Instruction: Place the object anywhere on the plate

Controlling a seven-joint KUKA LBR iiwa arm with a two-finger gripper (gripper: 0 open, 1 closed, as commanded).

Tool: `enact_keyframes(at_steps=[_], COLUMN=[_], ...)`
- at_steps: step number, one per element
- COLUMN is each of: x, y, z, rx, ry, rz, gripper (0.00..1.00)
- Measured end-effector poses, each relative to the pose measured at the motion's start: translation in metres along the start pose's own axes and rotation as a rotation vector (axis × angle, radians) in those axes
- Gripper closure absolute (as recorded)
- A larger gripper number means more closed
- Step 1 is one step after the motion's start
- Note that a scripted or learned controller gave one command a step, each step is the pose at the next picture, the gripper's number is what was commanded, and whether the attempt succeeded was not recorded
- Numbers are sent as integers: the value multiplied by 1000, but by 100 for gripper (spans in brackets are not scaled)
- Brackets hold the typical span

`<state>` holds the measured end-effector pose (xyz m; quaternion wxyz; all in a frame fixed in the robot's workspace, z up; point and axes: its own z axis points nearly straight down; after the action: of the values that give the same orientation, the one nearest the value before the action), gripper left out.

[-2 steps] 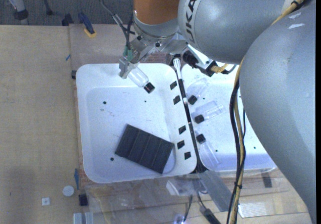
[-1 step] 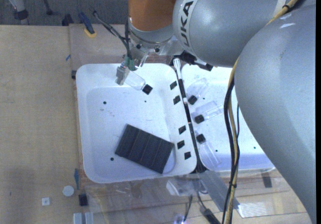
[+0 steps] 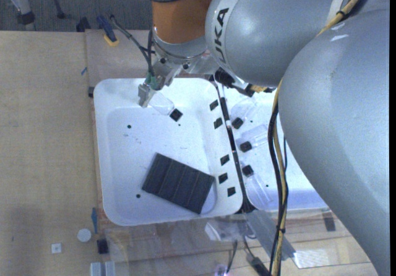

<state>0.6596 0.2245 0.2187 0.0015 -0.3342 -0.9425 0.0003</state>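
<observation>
A dark grey ribbed rectangular plate (image 3: pixel 178 183) lies flat in the front half of the left bin (image 3: pixel 117 145). My gripper (image 3: pixel 146 94) hangs at the bin's back left, close above the floor and well behind the plate. A pale, see-through shape (image 3: pixel 163 105) lies on the bin floor just right of the gripper tip; I cannot tell what it is or whether the gripper touches it. A small black square (image 3: pixel 176 114) sits beside it. The orange-banded wrist (image 3: pixel 179 2) hides the bin's back rim.
Several small black squares (image 3: pixel 224 160) line the ridge between the two bins. The right bin (image 3: pixel 260 188) is mostly covered by the grey arm (image 3: pixel 322 83). Cables (image 3: pixel 275 163) hang over it. Wooden bench (image 3: pixel 43 145) stretches to the left.
</observation>
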Motion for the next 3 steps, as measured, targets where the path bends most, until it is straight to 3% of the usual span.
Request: enact_keyframes(at_steps=[1,2,3], x=[-4,6,1], y=[-4,-14,0], z=[30,26,64], rx=[0,-2,-2], ry=[-2,-2,-2], rz=[-30,-408,-464], gripper=[100,100,100])
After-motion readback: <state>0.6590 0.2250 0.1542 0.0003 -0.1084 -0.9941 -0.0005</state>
